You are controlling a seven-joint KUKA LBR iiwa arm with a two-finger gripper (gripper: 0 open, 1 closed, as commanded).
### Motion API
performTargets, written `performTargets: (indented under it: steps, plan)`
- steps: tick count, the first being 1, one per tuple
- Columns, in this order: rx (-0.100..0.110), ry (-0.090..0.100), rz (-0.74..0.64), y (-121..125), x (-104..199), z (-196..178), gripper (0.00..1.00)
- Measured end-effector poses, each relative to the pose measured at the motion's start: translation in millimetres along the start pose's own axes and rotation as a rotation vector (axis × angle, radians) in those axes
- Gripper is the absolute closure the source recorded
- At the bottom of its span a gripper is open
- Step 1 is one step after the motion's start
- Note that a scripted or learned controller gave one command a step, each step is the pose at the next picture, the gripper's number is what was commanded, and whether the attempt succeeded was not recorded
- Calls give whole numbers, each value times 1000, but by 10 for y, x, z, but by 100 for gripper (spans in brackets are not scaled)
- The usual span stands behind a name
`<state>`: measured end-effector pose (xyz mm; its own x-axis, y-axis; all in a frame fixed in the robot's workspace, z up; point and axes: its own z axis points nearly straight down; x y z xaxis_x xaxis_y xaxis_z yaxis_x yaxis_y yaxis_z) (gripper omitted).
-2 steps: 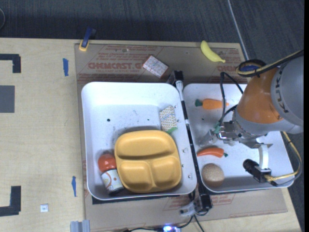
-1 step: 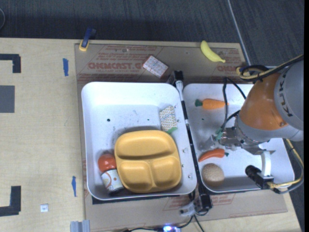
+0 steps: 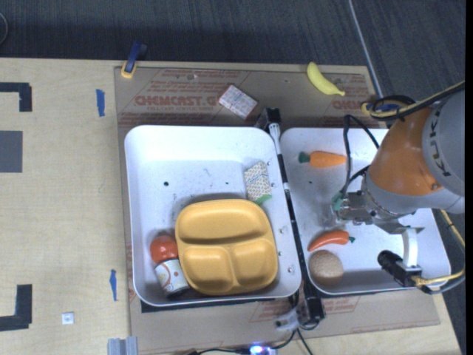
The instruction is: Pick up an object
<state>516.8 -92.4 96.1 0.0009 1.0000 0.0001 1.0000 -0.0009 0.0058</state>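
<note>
One glossy red-orange pepper (image 3: 329, 238) (green-stemmed)

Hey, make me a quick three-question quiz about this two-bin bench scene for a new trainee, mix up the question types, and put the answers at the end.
1. True or false: the yellow divided tray lies in the left bin.
2. Which thing lies outside both bins, on the cardboard behind them? A) the carrot B) the banana C) the brown ball
3. Fill in: the orange-red pepper in the right bin lies just behind the ____.

Key
1. True.
2. B. The carrot and the brown ball are both in the right bin.
3. Brown ball. The arm's wrist hangs just above and right of the pepper.
</note>
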Motion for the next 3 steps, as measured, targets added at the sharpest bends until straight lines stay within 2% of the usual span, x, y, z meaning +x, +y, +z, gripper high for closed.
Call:
performTargets:
  steps: [1,2,3]
  plan:
    - [0,0,0,-1,0,1,0]
    - [-1,-1,-1,-356,4,96,0]
    - [-3,0,-1,-344,10,-3,100]
